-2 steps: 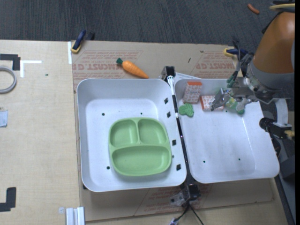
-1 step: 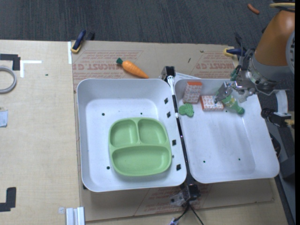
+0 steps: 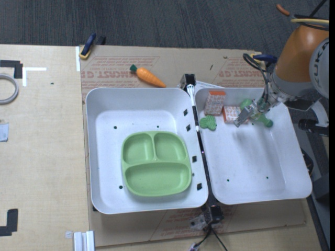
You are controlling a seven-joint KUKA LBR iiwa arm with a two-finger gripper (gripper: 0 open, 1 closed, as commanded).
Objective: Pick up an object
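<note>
White bins sit side by side on the worktop, over a sheet of printed cardboard. Left bin holds a green divided plate, three compartments, lying flat near the bin's centre. Right bin holds a cluster at its far end: a small boxed item with red-and-white print near the far left corner, a smaller orange-red packet just beside it, and a green toy vegetable close to the dividing wall. Grey arm with orange band reaches in from the right; the tool is low in the right bin, just beside the packet, with a green object touching or partly under it. Cannot tell whether the tool's fingers are apart or together, nor whether anything sits between them. Outside the bins, a toy carrot lies on the cardboard beyond the left bin, and a blue-and-yellow clamp sits at the cardboard's far left corner.
</note>
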